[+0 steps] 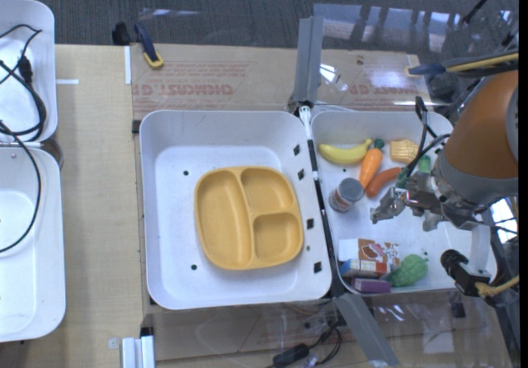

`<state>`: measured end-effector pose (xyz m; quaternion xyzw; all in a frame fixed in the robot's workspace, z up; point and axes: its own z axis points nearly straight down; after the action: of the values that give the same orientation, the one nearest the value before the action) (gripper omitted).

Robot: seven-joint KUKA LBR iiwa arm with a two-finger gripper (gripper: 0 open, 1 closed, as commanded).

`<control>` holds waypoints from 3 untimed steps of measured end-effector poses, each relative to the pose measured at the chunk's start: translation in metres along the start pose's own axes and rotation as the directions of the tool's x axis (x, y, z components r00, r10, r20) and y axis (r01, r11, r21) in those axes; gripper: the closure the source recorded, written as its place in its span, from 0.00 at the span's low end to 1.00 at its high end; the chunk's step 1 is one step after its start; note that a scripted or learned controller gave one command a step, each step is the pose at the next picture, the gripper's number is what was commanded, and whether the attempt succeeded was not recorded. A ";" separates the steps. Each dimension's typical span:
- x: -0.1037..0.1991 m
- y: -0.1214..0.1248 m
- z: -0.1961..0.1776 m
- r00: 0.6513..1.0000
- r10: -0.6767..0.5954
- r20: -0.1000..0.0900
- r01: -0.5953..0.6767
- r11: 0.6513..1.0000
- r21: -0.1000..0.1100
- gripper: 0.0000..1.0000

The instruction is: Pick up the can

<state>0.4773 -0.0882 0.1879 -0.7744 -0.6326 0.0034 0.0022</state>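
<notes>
In the right bin [342,120], can [346,194] upright near the left wall, below banana [344,151], beside two carrots [370,166]. Just right of can, gripper [388,208] low over bin floor, jaws apart, nothing between them. Near front wall, box [368,255] and green toy [410,270]. In the left bin [157,193], yellow divided plate [247,216]. Both bins side by side on desk [91,193].

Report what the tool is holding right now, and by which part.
Nothing is held. The tool hovers in the right bin, apart from the can, which lies to its left; nothing sits between its fingers.
</notes>
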 end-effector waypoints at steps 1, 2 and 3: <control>0.004 -0.001 0.000 0.981 0.193 0.000 -0.193 0.981 0.000 0.00; -0.022 0.003 0.093 0.974 0.225 -0.001 -0.225 0.974 0.004 0.00; -0.015 0.006 0.098 0.971 -0.241 0.001 0.241 0.970 -0.011 0.00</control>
<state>0.4791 -0.1036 0.0900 -0.6919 -0.7220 -0.0004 -0.0014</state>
